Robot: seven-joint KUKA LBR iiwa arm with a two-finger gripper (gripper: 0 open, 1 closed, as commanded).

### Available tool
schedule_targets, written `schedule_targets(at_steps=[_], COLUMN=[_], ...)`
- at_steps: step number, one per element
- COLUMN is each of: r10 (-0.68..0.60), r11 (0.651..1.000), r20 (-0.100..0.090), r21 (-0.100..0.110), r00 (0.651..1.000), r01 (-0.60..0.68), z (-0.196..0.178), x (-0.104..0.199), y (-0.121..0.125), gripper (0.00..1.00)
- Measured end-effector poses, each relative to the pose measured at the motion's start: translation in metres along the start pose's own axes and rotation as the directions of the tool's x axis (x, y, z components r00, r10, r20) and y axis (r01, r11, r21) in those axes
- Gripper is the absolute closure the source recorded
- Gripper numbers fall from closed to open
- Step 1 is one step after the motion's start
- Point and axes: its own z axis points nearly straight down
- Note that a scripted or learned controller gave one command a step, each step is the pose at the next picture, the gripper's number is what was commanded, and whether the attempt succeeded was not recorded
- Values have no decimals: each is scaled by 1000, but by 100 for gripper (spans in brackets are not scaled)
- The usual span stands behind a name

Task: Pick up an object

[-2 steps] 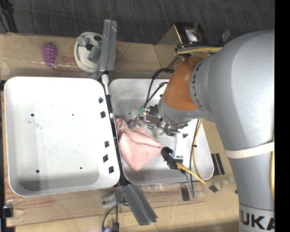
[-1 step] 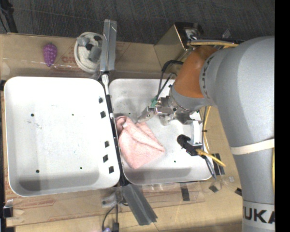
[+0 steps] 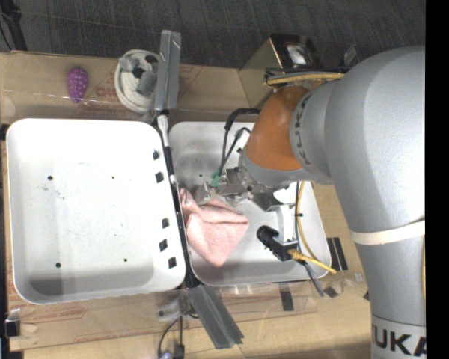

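end effector (image 3: 226, 188) sits low in the right bin (image 3: 209, 137), at the pink cloth's (image 3: 215, 230) upper edge; its grip state cannot be told. cloth lies along the bin's left wall, stretching toward the near edge.

Arm (image 3: 359, 148) over right bin (image 3: 202, 137); end effector (image 3: 223, 189) low, at pink cloth (image 3: 213, 229) top edge.

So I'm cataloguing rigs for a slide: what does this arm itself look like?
A bulky, rounded, light grey metal arm with an orange band above the wrist, a pale ring lower down, black "KUKA" lettering near its base, and thin black and yellow cables running beside the wrist.
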Motion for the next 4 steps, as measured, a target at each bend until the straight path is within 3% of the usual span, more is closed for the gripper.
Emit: schedule_targets(at_steps=[1,2,3,4], r10=[-71,-133,-163,-165], r11=[997,991,987,986], r20=[0,0,0,-1], r21=[-1,-1,1,2], r00=[997,991,987,986], r01=[71,133,163,165], z=[-1,0,0,-9], x=[2,-34,1,1], y=[57,-16,-23,-23], gripper=[0,0,0,100])
